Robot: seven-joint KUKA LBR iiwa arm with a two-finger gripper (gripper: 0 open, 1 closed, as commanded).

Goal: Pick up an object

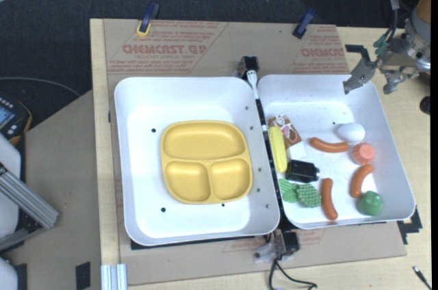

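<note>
Above the far right corner of the right bin [390,124], the gripper [375,76] hangs with its jaws spread wide and holding nothing. Nearest of the toys is the white egg [351,132], lying below and slightly left of the jaws on the bin floor, just beside a sausage [329,144] stretched left to right.

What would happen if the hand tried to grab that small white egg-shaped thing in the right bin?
The small white egg-shaped object looks smooth and rounded, so it would probably slip from a pinch or roll away if nudged. It seems small, likely light. It lies close to an orange sausage-shaped piece, which might get bumped too.
</note>
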